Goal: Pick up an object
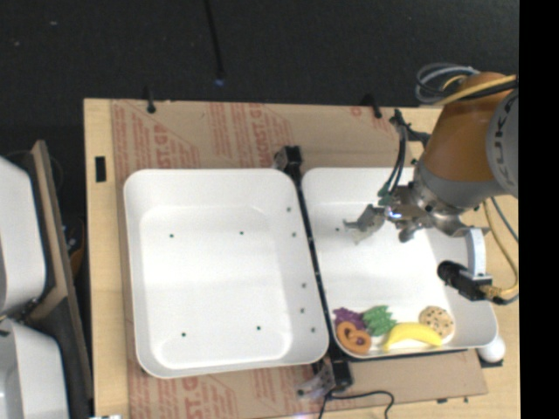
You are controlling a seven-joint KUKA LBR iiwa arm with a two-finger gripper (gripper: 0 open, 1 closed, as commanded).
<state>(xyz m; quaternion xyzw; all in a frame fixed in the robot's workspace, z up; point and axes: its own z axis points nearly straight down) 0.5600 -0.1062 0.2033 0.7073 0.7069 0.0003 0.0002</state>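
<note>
My gripper [384, 226] hangs over the upper middle of the right bin [342, 178], open, with nothing between its fingers. Along that bin's front wall lie several toy foods: purple grapes [347, 318], an orange slice-shaped piece [354, 340], a green leafy piece [380, 319], a yellow banana [410, 336] and a speckled cookie [436, 321]. The gripper is well behind all of them and touches none.
The left bin [137, 234] sits next to the right one, their walls meeting along a black divider [307, 243]. Both rest on a cardboard sheet [201, 133] on the bench. The arm's orange band [463, 138] rises over the right bin's far right corner.
</note>
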